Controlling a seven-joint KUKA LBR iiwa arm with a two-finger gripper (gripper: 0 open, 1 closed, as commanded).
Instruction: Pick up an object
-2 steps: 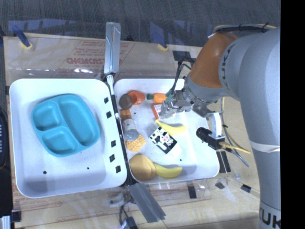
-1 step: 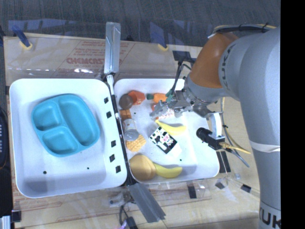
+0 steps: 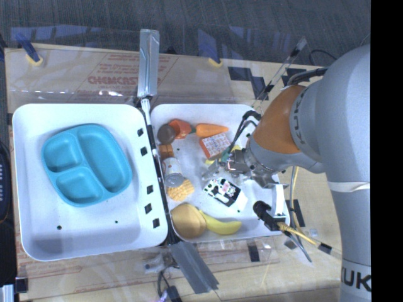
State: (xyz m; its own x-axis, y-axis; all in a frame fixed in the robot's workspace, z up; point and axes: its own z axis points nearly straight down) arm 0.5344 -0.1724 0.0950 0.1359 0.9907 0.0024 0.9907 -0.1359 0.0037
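Note:
My gripper (image 3: 221, 163) hangs low in the middle of the right bin (image 3: 249, 113), with the orange-banded wrist behind it to the right. It sits just below a small red patterned box (image 3: 215, 145) and just above a black-and-white patterned object (image 3: 223, 191). An orange carrot (image 3: 211, 130) and an orange cup (image 3: 181, 128) lie at the bin's far side. Along the left wall are a brown bottle (image 3: 168, 159) and a corn cob (image 3: 180, 189). A tan round fruit (image 3: 187, 220) and a banana (image 3: 221, 226) lie at the near edge.
The left bin (image 3: 38, 225) holds a blue divided plate (image 3: 87, 163). A metal bar (image 3: 148, 61) stands at the back between the bins. The grey arm covers the bench's right side, with cables beside it.

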